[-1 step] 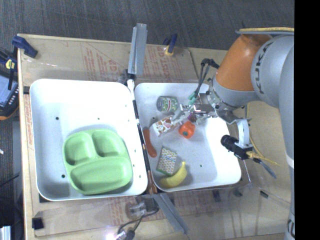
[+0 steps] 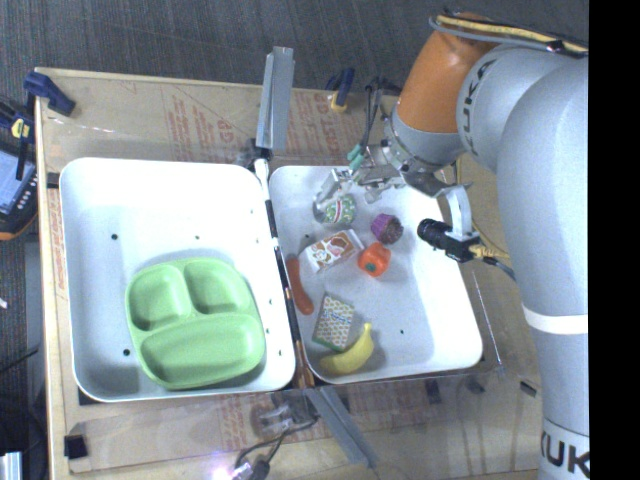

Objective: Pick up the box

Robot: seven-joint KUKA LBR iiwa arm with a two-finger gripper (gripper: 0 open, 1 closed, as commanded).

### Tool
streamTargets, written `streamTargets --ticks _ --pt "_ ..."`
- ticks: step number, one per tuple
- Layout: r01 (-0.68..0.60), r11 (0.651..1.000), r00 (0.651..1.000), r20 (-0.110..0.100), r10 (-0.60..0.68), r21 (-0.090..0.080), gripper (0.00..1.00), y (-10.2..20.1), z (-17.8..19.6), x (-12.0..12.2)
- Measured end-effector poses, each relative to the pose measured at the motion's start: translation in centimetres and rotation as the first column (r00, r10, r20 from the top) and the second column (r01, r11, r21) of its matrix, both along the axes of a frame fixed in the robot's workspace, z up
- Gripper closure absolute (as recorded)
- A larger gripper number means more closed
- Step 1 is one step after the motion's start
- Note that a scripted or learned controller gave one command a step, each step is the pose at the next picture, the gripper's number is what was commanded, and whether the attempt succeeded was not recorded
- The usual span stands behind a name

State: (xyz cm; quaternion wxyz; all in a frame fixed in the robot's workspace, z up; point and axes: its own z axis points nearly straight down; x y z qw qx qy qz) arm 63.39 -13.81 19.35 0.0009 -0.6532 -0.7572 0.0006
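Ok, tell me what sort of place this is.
Probably a robot lab's pick-and-place test bench: a KUKA arm reaching over two white bins, one holding toy food like a banana, all on a plywood board held by clamps.

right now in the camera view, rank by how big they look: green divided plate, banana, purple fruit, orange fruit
1. green divided plate
2. banana
3. orange fruit and purple fruit: they look about alike, so no ranking between them.
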Motion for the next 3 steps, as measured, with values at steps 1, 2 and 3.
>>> streamTargets --ticks 1,2,3 --pt "-0.069 0.998 0.998 0.010 0.069 -0.002 0.00 -4.1 -7.3 -4.5" --pt "-0.191 0.982 0.982 0.000 0.191 0.001 0.00 0.9 0.3 -10.1" --pt "-0.137 0.991 0.991 -0.001 0.137 -0.004 0.00 3.4 -5.9 -14.9"
